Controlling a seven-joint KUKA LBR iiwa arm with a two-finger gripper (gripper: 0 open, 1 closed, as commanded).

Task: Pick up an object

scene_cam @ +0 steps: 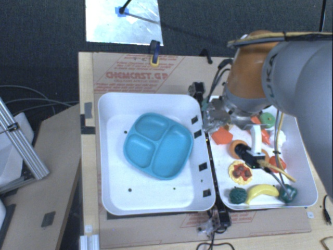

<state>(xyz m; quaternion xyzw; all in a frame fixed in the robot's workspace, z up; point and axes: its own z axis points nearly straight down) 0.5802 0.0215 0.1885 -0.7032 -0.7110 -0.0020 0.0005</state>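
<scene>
My gripper point(214, 120) hangs over the left edge of the right bin point(307, 184), just above and left of an orange toy piece point(222, 136). Below that lie a small pizza toy point(240, 172), a yellow banana point(261, 191), a dark green broccoli-like piece point(238, 195) and a teal piece point(287, 193). A green round piece point(267, 120) and a white cylinder point(256, 138) sit close under the arm. The grey arm with its orange band covers the bin's upper part.
The left bin point(112, 191) holds a blue divided plate point(157, 145) at its middle. A ridge with black clips point(203, 165) separates the two bins. Red and orange pieces point(277, 164) lie at the right bin's right side.
</scene>
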